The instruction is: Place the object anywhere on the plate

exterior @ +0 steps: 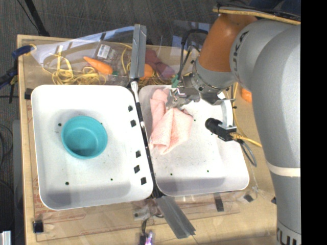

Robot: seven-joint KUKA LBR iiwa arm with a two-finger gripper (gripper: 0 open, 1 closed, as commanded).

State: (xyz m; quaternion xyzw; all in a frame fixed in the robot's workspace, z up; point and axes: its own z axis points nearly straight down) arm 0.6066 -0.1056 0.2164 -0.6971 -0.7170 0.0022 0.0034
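A pink cloth (168,129) lies crumpled in the right bin (204,180), towards its far left side, and its upper folds rise to a peak under the tool. My gripper (176,100) is down on that upper end of the cloth, touching it. A teal plate (85,136), round and shallow, sits in the left bin (76,188), left of that bin's middle. The plate has nothing on it. The divider between the bins separates the cloth from the plate.
A black fitting with a yellow cable (218,128) hangs off the arm over the right bin. Behind the bins lie a clear bag (76,55) with yellow cord and orange toy items (98,65). The grey arm (271,86) covers the right side.
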